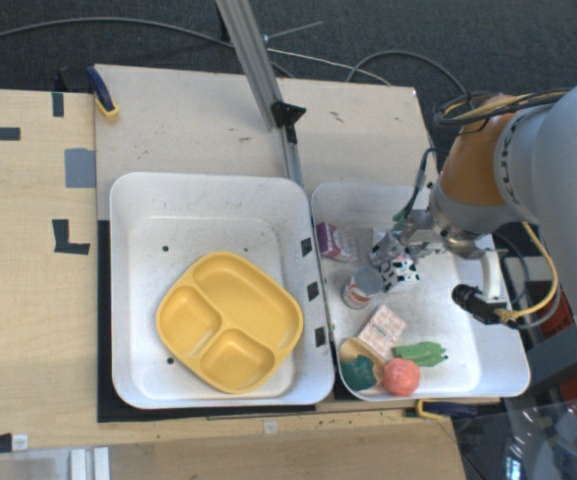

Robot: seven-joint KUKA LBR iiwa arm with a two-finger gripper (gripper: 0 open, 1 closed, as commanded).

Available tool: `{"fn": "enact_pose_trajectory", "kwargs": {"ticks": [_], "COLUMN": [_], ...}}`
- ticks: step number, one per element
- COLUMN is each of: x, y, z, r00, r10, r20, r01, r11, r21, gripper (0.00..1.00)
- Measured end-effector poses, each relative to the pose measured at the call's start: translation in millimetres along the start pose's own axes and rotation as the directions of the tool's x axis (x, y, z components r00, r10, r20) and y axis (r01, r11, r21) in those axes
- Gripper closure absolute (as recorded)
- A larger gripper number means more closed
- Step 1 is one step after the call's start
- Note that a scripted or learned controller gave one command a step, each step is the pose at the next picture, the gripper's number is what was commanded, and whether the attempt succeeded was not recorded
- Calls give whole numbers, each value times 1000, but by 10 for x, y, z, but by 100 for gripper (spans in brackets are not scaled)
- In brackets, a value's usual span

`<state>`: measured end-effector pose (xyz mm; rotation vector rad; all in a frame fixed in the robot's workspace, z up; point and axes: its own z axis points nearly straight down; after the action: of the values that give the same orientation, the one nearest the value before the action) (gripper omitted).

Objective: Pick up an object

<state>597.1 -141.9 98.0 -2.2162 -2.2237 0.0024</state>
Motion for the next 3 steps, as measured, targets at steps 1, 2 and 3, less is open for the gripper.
{"fn": "enact_pose_trajectory", "kwargs": {"ticks": [1,2,3], "x": [93,145,153], "y": [3,-21,21], "z": [-463,-1081,-1510], "r00": [1000,1000,1000], "r10": [1,1,1], "r20": [0,1,1], "r01": [-1,-1,-1], "r11": [1000,1000,1000], "r21": [-5,-8,-6], "gripper": [100,100,100]}}
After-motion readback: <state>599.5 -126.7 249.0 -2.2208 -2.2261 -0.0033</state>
